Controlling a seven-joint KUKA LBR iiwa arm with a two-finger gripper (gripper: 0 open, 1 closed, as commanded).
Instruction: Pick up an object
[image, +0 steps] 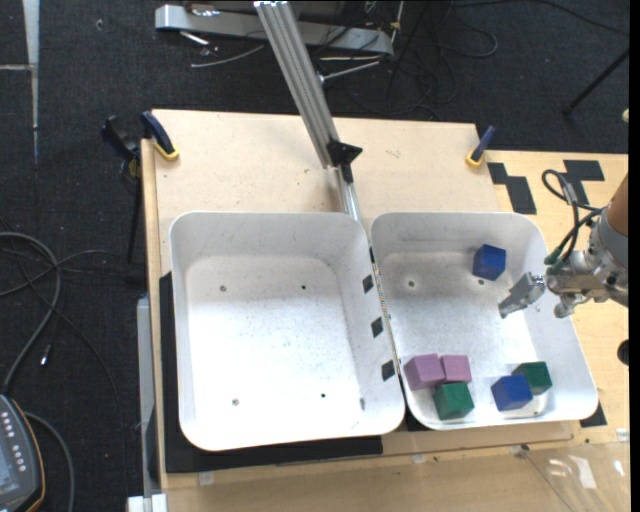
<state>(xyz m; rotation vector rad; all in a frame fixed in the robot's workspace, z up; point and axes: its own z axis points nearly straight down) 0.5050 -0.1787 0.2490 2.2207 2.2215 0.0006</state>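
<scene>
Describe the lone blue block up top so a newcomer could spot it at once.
Look in the right bin, at its far end. The blue cube sits there by itself, left of the gripper. The other blue cube lies at the near edge, touching a green cube.

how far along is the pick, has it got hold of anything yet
Nothing looks picked yet. Every block lies on the floor of the right bin: a blue block near the back, and two purple blocks, two green blocks and another blue block along the front. The hand sits at the bin's right side, nothing visible in it. Reaching a block, gripping and lifting are all left.
</scene>
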